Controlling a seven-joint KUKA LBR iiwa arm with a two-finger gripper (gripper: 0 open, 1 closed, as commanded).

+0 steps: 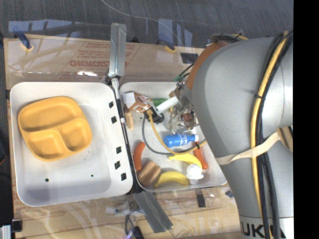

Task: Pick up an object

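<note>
My gripper (180,114) reaches down into the right bin (130,94), at its upper middle, under the big grey arm (239,108). Just below it lies a blue bottle (179,141) on its side. A green thing (160,102) sits just left of the gripper. Lower in the bin lie two yellow bananas (172,178) (185,159), a red sausage (138,154), a brown bread roll (149,173), a white cup-like thing (194,172) and an orange carrot (200,158). The arm hides the bin's right side.
The left bin (30,193) holds a yellow divided tray (54,127) in its upper left. A brown and white packet (139,103) lies at the right bin's top left corner. A grey divider (118,49) stands between the bins.
</note>
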